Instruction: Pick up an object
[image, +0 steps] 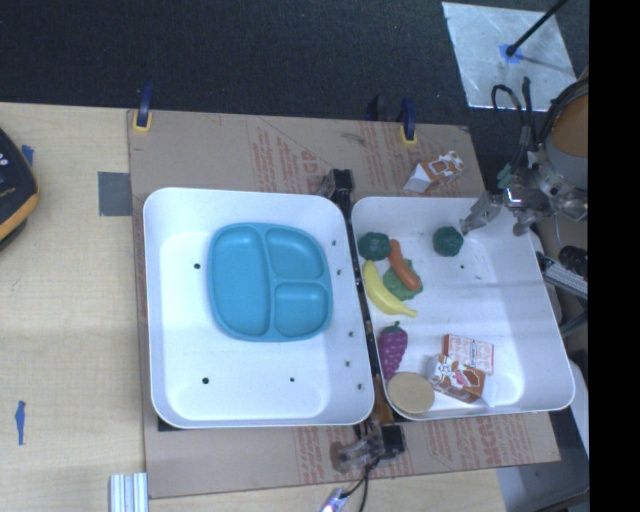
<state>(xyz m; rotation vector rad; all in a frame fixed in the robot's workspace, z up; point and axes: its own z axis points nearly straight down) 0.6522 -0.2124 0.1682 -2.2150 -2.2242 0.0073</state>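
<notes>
The right bin (520, 300) holds several toy foods. A dark green ball (447, 240) lies near its back edge. A second dark green piece (374, 245), an orange carrot (402, 264) and a yellow banana (383, 291) are bunched by the left wall. Purple grapes (392, 348), a tan disc (410, 393) and a red-and-white snack packet (464, 367) lie toward the front. My gripper (500, 218) hangs over the bin's back right corner, just right of the green ball. It is open, with nothing between its fingers.
The left bin (170, 330) holds a blue divided plate (270, 280). A small packet (436, 172) lies on the cardboard behind the right bin. Clamps (407, 118) pin the cardboard's back edge. A yellow-and-black device (12, 190) sits at the far left.
</notes>
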